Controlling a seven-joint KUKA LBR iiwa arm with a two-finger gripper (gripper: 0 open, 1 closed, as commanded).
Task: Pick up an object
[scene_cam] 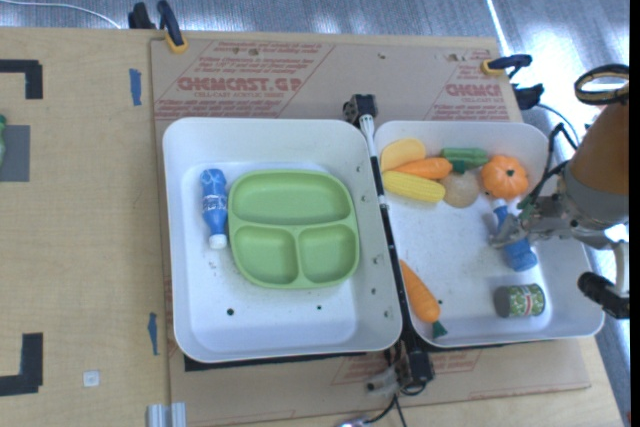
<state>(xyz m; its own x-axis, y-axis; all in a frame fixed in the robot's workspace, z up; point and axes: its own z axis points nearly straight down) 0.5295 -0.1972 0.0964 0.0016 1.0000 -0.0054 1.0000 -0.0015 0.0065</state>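
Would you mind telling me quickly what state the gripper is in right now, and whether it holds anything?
Gripper: low in the right bin, over a small blue object; whether it is open, closed or gripping cannot be told.

A small blue object (519,255) lies in the right bin (450,325), near its right side.

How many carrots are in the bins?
2, both in the right bin. One carrot lies near the top, between the yellow corn and a green vegetable. The other carrot lies by the bin's left wall, lower down. More could hide under the gripper.
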